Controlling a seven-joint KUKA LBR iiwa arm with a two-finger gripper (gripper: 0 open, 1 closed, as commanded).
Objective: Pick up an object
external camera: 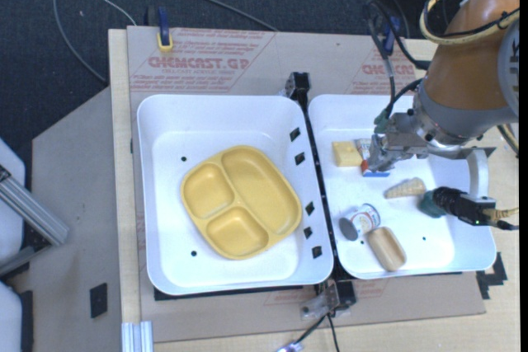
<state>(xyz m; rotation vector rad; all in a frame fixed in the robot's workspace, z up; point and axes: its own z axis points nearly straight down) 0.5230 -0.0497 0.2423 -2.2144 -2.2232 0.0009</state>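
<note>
My gripper (378, 159) hangs low in the upper left part of the right bin (462, 260), pointing down from the grey and orange arm (466, 70). Right under its tip shows a small blue object (377, 171). A yellow block (346, 153) lies just left of the gripper. A pale wedge (404, 189) lies below and right of it, and beside that a dark green object (432, 200). Nearer the bin's front lie a small round tin (361, 220) and a tan oblong piece (385, 248).
The left bin (157, 202) holds a yellow divided plate (240, 200). A black divider with clips (307, 169) runs between the bins. Cables (478, 214) trail off the arm over the right bin's right side.
</note>
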